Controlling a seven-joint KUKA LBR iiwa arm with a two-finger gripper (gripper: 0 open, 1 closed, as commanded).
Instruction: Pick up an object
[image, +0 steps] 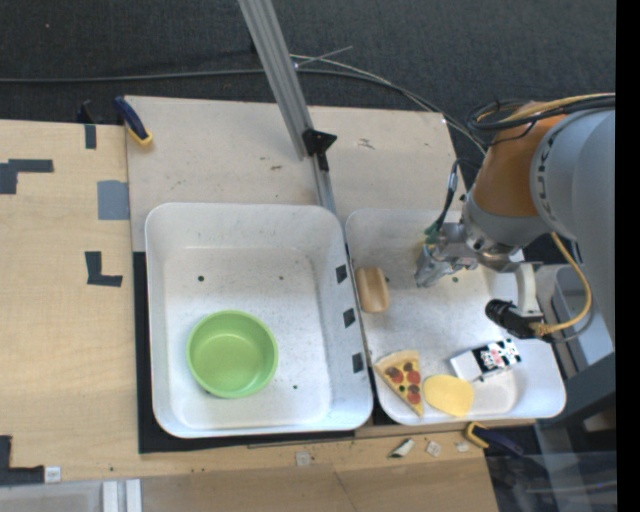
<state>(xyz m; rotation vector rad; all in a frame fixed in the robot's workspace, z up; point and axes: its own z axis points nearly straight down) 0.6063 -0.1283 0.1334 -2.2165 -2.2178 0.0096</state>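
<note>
The end effector (436, 268) hangs low over the right bin (400, 228), toward its far edge; whether it is released or clenched cannot be told. A tan bread-like block (373, 289) lies just beside it at the bin's left wall. Along the near edge lie a pizza slice (401, 380), a yellow disc (448, 395) and a black-and-white carton (486, 361). A green bowl (233, 353) sits in the left bin (240, 222).

A lime-green bowl (232, 353) sits in 1 white bin (170, 240); the pizza slice (402, 380) is tan with red dots.
</note>
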